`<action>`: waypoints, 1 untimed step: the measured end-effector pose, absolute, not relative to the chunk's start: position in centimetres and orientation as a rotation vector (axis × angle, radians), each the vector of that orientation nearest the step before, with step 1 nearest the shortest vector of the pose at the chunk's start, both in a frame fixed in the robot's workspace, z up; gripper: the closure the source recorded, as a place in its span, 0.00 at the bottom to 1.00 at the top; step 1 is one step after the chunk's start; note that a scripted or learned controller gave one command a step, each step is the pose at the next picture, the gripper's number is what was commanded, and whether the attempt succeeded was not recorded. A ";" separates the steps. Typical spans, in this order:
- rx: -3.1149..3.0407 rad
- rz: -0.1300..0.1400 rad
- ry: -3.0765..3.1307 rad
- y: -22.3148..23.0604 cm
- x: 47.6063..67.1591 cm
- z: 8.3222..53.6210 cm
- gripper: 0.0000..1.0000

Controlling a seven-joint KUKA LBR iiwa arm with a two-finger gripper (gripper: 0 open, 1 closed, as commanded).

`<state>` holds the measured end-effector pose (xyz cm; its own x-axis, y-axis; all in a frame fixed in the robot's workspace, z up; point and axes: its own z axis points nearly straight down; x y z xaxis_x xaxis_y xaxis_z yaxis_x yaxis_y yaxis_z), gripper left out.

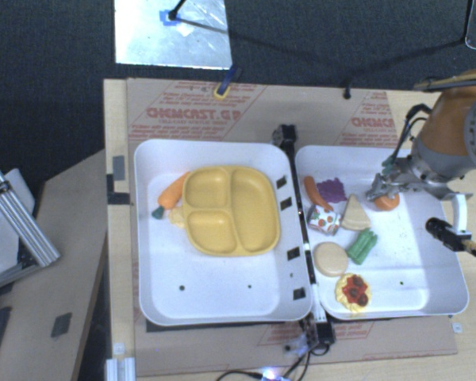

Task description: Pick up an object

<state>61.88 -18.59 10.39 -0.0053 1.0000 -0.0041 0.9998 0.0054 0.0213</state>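
Two white bins sat side by side on the table (357,105); the left bin (214,292) held a yellow divided plate (226,210) with a carrot (173,190) just beside it. The right bin (428,280) carried a crowded cluster of toy food: a tan wedge (354,213), a round bun (330,258), a green pickle (362,246), a small pizza (353,290). At its far right, the pincer (383,187) hovered over an orange piece (388,202), apparently touching it. Whether it was parted or closed, I could not tell. The piece lay low and partly hidden, so the grip risked sliding off or closing on nothing.
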 end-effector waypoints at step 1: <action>2.212 0.006 2.222 -18.5 62.6 14.9 1.00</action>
